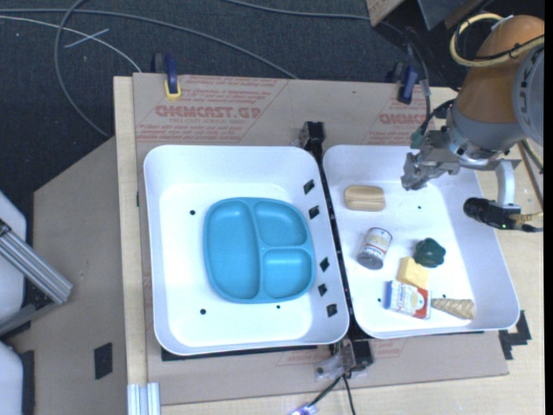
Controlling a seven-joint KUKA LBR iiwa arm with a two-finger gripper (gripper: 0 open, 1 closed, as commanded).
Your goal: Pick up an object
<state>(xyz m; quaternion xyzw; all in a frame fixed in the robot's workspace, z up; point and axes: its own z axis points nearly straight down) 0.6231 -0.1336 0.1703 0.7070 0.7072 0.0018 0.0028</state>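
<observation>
The right bin point(471, 223) holds a tan bread-like block point(365, 198) near its back left, a small tin can point(375, 248) on its side, a dark green lump point(429, 252), a yellow wedge point(413, 272), a red, white and blue packet point(405, 299) and a beige cone point(454, 307). My gripper point(417, 174) hangs over the back of the right bin, to the right of the tan block and apart from it. Nothing shows between its fingers.
The left bin point(168, 232) holds a blue divided tray point(257, 249). Black clips run along the divider point(321, 232) between the bins. Blue clamps point(172, 74) hold the cardboard base at the back. Cables lie on the dark floor behind.
</observation>
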